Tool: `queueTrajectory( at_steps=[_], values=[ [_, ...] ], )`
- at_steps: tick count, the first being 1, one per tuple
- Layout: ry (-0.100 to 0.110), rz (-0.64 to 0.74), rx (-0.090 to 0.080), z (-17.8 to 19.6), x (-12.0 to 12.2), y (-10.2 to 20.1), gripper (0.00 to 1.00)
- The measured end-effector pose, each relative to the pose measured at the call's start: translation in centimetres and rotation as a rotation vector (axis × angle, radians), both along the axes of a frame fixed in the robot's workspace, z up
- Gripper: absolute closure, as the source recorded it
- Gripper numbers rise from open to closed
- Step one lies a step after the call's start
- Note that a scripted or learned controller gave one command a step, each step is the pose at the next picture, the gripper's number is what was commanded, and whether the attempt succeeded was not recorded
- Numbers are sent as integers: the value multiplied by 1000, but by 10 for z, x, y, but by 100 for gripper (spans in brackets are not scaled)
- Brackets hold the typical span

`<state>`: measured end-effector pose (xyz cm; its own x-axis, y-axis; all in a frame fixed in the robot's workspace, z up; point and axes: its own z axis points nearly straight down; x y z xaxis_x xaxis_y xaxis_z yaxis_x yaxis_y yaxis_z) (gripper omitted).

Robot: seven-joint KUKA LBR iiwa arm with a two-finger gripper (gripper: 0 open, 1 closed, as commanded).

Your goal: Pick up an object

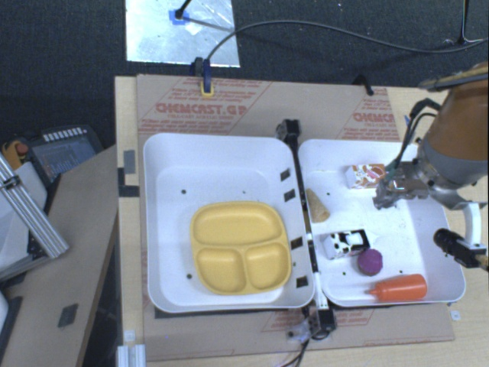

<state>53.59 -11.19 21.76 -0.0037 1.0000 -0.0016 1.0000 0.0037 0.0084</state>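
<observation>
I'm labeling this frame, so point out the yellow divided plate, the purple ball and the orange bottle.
yellow divided plate [240, 224]: camera view, flat of its large top compartment.
purple ball [370, 261]: camera view, middle of its top.
orange bottle [400, 287]: camera view, middle of its body.

Both bins [160, 228] are white. The divided tray [241, 247] is pale yellow. The squeeze bottle [397, 287] is orange-red, the ball [370, 261] purple, the small toy [345, 244] black-and-white patched, perhaps a cow. The carton [364, 175] is white with reddish print. The wedge [316, 204] is tan.
</observation>
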Motion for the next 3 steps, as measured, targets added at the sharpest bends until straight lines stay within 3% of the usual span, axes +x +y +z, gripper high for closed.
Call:
queueTrajectory(
  at_steps=[1, 2, 3],
  values=[
    [5, 0, 1, 10, 1, 0, 100],
    [7, 5, 4, 0, 0, 52, 100],
    [6, 7, 4, 12, -2, 104, 100]
  ],
)
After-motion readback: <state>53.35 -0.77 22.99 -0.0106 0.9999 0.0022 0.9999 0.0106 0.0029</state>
